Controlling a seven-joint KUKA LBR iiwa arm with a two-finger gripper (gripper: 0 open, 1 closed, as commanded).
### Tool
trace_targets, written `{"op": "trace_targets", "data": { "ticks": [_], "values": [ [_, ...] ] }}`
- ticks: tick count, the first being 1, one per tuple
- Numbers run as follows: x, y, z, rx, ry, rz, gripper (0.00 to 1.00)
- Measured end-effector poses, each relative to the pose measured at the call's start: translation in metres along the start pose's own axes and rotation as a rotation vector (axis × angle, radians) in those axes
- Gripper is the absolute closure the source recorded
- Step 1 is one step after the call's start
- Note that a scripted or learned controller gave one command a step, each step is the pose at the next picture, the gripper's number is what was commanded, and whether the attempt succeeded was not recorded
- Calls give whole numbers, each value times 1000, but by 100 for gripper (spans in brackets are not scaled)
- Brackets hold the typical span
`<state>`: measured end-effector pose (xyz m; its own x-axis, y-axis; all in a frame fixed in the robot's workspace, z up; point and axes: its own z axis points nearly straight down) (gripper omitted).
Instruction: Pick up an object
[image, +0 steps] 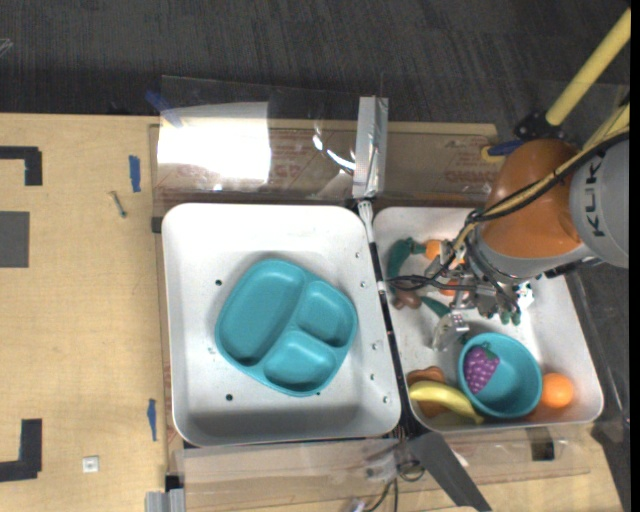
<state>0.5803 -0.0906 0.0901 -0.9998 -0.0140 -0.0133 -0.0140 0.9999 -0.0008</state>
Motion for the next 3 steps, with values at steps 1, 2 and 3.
{"op": "trace_targets", "data": {
  "ticks": [1,2,3],
  "values": [
    [-82,-13,1,-10,43,-219,0],
    [-91,-12,-14,-4,-2,-215,100],
    [-93,31,-160,0,-10,-92,100]
  ]
}}
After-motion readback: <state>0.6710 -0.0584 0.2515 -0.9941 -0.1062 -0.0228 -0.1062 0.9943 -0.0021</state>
